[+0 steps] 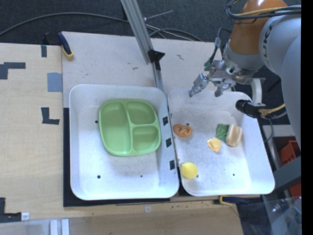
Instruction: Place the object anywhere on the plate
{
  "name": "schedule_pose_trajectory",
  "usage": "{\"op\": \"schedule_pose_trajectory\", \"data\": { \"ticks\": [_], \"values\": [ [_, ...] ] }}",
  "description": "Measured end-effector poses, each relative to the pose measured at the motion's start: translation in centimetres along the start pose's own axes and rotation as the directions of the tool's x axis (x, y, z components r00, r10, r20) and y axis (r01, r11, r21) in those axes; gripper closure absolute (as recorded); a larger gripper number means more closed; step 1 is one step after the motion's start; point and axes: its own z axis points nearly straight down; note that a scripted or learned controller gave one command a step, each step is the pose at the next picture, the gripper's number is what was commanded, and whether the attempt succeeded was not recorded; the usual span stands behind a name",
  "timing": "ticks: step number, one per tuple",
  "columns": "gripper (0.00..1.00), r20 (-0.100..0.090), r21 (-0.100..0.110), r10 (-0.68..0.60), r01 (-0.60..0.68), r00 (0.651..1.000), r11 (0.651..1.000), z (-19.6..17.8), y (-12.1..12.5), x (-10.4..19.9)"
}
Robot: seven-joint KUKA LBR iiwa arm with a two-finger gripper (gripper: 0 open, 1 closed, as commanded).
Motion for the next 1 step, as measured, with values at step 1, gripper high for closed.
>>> {"op": "schedule_pose_trajectory", "data": {
  "ticks": [1],
  "values": [
    [0.0,0.0,0.0,0.0,0.0,1.0,1.0,0.0,0.0,0.0]
  ]
}}
